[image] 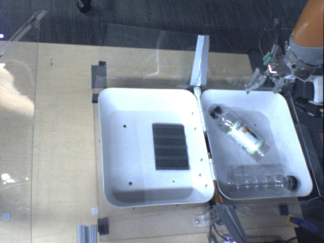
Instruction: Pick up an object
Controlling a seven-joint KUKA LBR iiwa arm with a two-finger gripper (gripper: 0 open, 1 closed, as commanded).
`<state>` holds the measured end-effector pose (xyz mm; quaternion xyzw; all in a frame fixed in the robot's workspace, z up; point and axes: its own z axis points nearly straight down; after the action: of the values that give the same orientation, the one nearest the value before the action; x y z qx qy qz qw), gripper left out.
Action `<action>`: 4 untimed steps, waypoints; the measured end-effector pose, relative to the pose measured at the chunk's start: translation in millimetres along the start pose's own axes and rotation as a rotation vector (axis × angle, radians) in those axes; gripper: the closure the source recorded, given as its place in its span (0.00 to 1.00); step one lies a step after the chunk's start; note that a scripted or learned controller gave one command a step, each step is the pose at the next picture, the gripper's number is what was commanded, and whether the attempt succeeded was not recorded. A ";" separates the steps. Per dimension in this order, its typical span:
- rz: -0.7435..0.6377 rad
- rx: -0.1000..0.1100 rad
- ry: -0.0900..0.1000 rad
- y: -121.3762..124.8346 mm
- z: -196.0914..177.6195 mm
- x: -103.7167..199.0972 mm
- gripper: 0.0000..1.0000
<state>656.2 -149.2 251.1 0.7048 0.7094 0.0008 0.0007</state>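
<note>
The gripper (264, 80) hangs above the far rim of the right bin (291, 135), near its far right corner, below the arm's orange band (310, 27). Its two fingers stand apart with nothing between them. Thin cables run beside the wrist.

Inside the right bin, a clear bottle (238, 131) lies on its side, slanting from its dark cap near the bin's far left to its base near the middle. A label wraps its body, pale with a band of green and brown; the print is too small to read. A second clear bottle (260, 182) lies along the near wall of the right bin, dark cap pointing right; it bears no label that can be made out. The two bottles lie apart, and both lie well clear of the gripper.

The left bin (114, 135) touches the right bin along a shared edge. A dark ribbed block (170, 146) lies flat at its middle.

Both bins rest on a pale wooden bench (61, 135). A clear panel stands upright behind the bins, held by a grey metal post (200, 59) that rises at the seam behind the right bin. Dark carpet (152, 9) lies beyond the bench. Dark brackets sit at the left bin's outer corners.
</note>
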 end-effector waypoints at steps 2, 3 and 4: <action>-0.245 -0.001 0.000 8.7 136.8 30.5 0.00; -0.355 -0.009 -0.001 -57.6 161.7 31.8 0.00; -0.239 -0.007 -0.001 -10.6 163.0 56.4 0.00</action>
<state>645.7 -92.8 88.1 0.6153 0.7883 0.0029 0.0035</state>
